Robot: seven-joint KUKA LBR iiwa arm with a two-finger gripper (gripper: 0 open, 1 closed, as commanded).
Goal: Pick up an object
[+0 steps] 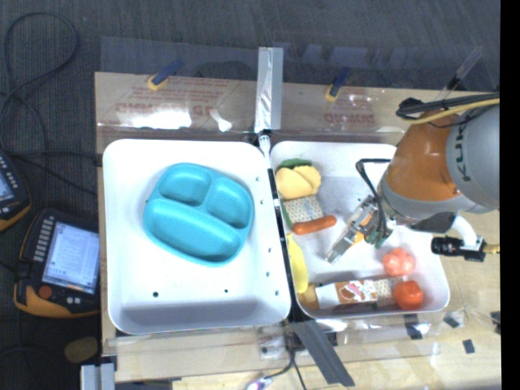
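My gripper [349,234] hangs over the middle of the right bin [357,154], reaching in from the grey and orange arm [426,177] on the right. It is open, and between its fingers I see only bare bin floor. A red sausage [314,225] lies just left of it. A pink ball-shaped fruit [398,261] lies just to its lower right. Below it a labelled bottle [357,291] lies on its side along the bin's near wall.
The right bin also holds a yellow bun [296,180], a speckled square pad [303,210], a banana [297,270] along the left wall, and a red tomato [410,295]. A blue divided plate [199,211] sits in the left bin [134,299].
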